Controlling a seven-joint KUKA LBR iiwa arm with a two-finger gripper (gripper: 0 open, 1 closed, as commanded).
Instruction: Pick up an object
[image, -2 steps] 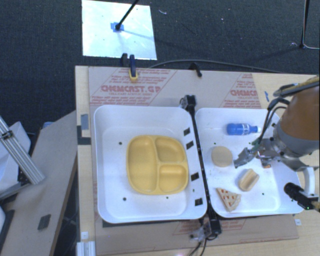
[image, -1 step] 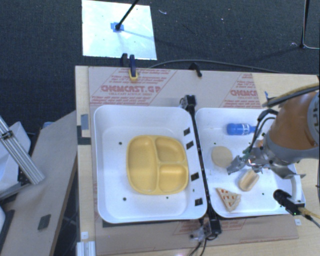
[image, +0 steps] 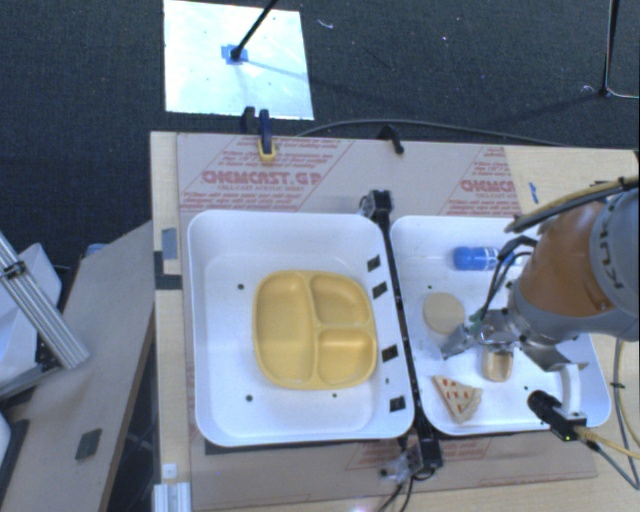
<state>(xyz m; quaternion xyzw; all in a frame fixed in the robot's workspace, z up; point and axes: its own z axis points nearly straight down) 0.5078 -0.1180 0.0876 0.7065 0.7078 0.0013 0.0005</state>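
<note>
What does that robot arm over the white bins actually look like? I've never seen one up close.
The arm is a thick, rounded tube, grey with a broad orange band above the wrist. Thin dark cables loop along its side. At its tip sits a small metallic grey gripper, over the right bin. A black block juts out lower down.

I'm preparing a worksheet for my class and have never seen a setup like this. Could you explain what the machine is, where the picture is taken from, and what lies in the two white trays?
One camera looks down at a slant on a bench. The grey and orange robot arm reaches in from the right; its claw hangs low over the right bin. That bin holds a blue cylinder, a tan round disc, a small tan object just under the claw, and a waffle-like wedge. The left bin holds a yellow divided plate. Whether anything is gripped cannot be told.
</note>
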